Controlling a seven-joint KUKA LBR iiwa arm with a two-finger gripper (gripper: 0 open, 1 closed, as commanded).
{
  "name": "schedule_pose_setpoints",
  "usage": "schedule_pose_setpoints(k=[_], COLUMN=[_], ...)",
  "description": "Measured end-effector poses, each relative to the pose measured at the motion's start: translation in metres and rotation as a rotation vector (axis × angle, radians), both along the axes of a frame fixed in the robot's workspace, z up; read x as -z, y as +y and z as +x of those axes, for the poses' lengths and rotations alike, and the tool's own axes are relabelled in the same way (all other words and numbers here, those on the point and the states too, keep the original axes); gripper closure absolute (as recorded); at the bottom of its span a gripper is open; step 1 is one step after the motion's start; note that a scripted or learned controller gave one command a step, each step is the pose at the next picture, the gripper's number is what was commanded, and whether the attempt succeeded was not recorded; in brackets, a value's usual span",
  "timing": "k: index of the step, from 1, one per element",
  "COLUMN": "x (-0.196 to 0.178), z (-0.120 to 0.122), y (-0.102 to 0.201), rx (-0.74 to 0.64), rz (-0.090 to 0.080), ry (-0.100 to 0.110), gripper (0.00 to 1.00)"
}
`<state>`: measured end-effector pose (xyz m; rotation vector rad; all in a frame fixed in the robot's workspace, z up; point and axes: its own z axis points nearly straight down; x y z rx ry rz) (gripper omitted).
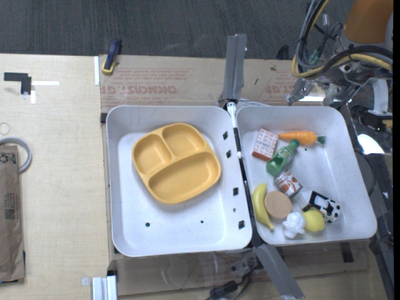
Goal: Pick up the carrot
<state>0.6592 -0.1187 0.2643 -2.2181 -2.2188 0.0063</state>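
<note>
We see the end effector [304, 91] above the right bin's [350, 130] far rim, and we cannot tell its state. The carrot [300, 137] lies just below it near that bin's far wall, beside a green bottle [282, 157]. The left bin [125, 186] holds a yellow divided plate [177, 162].
</note>
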Motion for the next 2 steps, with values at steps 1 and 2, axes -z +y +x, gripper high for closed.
schedule_pose_setpoints(k=[1, 2], x=[0.060, 0.011], z=[-0.034, -0.048], y=[-0.082, -0.026], rx=[-0.031, 0.029], rz=[-0.001, -0.002], ry=[0.001, -0.001], gripper=[0.00, 0.00])
